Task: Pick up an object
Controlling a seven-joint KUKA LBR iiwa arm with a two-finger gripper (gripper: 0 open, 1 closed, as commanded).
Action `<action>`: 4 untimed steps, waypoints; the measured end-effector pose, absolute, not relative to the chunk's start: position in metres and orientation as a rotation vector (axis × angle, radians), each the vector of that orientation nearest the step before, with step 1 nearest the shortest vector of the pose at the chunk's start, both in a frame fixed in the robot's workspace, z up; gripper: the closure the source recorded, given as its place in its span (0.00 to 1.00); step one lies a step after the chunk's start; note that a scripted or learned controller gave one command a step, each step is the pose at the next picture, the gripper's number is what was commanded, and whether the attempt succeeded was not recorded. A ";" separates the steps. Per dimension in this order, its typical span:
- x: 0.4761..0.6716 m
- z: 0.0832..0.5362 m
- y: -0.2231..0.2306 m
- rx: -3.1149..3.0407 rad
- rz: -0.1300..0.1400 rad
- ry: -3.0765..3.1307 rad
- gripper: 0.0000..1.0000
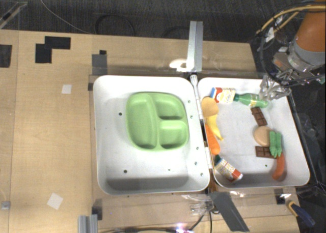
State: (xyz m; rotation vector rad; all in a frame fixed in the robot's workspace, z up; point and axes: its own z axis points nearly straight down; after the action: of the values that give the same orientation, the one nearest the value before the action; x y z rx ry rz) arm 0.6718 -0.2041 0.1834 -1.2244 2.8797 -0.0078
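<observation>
My gripper [273, 90] hovers over the back right corner of the right bin [298, 140], open, with nothing between its fingers. Just to its left lies a green bottle [248, 100] on its side. Beside that is a small white carton with a red label [223, 94]. Below the gripper lie a brown chocolate bar [260, 116], a tan bun [262, 135], a green leafy piece [275, 144] and a red sausage [278, 168]. Along the bin's left wall are an orange fruit [209, 106], a banana [214, 128], a carrot [214, 144] and a small can [227, 170].
The left bin [109, 166] holds a green divided plate [157, 120]. A metal post [195, 49] stands behind the wall between the bins. Cables [277, 23] loop around the arm at the upper right. A second chocolate piece [263, 151] lies near the bun.
</observation>
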 end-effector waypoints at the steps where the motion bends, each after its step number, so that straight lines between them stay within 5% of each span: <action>1: 0.670 0.178 -0.204 -1.535 -0.010 2.728 1.00; 3: 0.671 0.182 -0.204 -2.216 -0.011 2.214 1.00; 4: 0.671 0.182 -0.204 -2.215 -0.010 2.215 0.00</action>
State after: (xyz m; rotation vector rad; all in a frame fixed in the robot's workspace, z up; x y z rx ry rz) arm 0.6713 -0.2042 0.1823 -2.2150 2.2151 -0.0104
